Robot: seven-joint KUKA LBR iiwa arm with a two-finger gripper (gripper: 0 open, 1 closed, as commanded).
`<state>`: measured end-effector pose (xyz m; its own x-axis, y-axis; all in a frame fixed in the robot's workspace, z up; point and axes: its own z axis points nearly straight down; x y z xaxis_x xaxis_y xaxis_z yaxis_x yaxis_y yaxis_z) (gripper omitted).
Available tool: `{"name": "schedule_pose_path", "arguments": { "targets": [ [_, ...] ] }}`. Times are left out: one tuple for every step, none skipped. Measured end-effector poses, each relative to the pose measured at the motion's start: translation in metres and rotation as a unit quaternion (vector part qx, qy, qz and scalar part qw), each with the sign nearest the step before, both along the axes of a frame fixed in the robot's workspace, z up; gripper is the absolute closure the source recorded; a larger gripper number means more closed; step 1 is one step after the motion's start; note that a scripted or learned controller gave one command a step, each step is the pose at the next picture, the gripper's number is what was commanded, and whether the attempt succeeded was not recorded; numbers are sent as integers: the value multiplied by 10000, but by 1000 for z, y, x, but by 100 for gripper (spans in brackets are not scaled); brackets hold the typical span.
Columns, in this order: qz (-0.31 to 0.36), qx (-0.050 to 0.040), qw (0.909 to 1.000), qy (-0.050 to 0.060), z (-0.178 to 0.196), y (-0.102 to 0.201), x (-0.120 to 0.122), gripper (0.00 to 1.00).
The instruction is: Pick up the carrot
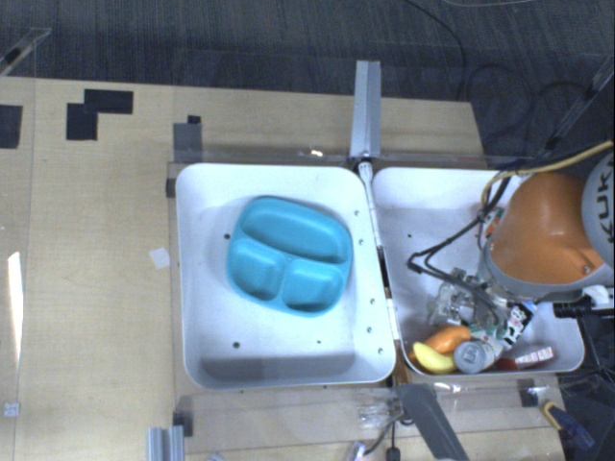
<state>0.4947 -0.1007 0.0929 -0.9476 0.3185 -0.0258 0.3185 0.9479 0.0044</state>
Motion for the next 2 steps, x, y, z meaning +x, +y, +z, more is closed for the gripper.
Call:
{"name": "schedule_pose_path", "arguments": {
  "targets": [
    [-927, 35, 9957, 77, 93, 40, -5, 100],
    [-2114, 54, 9774, 72, 125, 48, -5, 100]
  ]
}}
